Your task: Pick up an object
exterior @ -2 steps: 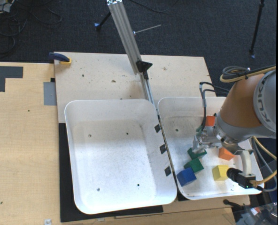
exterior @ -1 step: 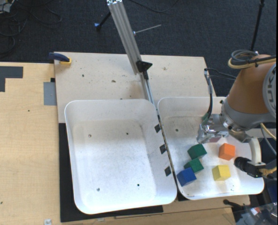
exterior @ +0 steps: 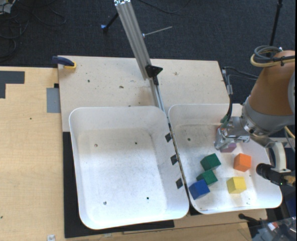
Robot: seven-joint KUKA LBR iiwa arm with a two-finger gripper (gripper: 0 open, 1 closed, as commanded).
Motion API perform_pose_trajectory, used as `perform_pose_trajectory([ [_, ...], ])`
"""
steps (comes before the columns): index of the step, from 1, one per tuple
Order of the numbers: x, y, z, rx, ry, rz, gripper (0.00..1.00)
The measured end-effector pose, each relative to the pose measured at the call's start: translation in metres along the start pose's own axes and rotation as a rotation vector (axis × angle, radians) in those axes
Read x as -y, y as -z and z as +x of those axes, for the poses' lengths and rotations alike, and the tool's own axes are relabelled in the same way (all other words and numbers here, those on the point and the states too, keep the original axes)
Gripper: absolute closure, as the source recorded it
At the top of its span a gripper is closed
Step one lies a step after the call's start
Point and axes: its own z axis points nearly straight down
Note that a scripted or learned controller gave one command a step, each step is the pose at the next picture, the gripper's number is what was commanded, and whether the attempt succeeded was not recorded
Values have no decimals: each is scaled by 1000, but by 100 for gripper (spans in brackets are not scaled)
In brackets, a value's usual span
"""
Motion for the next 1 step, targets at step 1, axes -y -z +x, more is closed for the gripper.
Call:
perform_pose_trajectory([
  [1,2,6,61,-3,5,3,100],
])
